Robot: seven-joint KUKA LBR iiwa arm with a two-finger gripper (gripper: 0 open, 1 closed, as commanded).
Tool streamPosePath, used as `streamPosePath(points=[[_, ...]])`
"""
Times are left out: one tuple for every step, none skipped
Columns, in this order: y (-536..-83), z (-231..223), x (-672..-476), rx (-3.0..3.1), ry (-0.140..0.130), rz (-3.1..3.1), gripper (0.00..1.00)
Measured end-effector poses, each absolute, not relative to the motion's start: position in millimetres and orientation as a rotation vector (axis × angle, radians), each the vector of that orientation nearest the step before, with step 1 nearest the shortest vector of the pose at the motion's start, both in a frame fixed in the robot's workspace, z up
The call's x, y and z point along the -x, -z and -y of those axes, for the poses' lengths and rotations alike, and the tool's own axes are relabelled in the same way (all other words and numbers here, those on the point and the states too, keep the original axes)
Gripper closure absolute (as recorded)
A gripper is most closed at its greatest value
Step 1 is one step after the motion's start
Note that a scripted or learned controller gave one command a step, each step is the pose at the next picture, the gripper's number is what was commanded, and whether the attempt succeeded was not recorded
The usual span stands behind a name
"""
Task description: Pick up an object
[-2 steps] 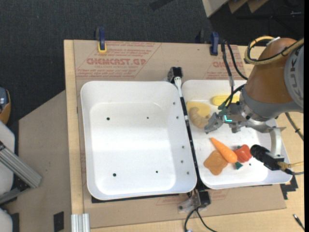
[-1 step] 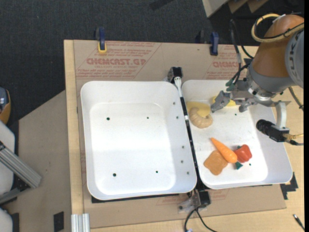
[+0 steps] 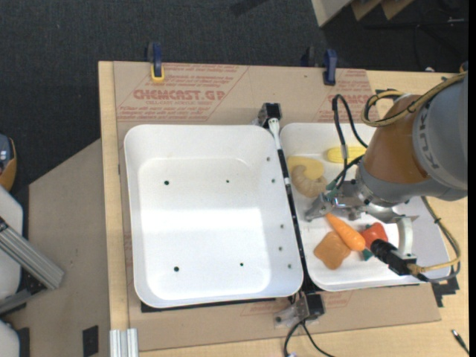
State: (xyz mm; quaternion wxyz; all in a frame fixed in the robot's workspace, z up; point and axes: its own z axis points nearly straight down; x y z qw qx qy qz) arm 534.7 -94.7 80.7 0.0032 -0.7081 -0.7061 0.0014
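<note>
My gripper [image 3: 326,204] hangs low over the middle of the right bin [image 3: 435,238], under the grey arm with its orange band. Just below it lies an orange carrot [image 3: 346,232], with an orange-brown chunk [image 3: 332,252] beside the carrot's lower left. A red piece [image 3: 375,233] shows at the carrot's right end. Up and left of the gripper sit a tan lump [image 3: 302,179] and a pale yellow piece [image 3: 309,165]. A bright yellow item [image 3: 341,155] lies further back, partly hidden by the arm.
The left bin [image 3: 208,214] stands beside the right one, divided from it by their touching rims. Both rest on a cardboard-covered bench [image 3: 186,91] held by two clamps at the back edge.
</note>
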Motion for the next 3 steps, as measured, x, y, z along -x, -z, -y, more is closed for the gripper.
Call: streamPosePath(points=[[-94.9, 95.6, -537.6, 2.224, 0.001, 2.221, 1.00], [-192.2, 55.1, -647.6, 2.223, 0.021, 2.241, 1.00], [-229.8, 76.7, -668.4, 2.226, 0.007, 2.228, 1.00]])
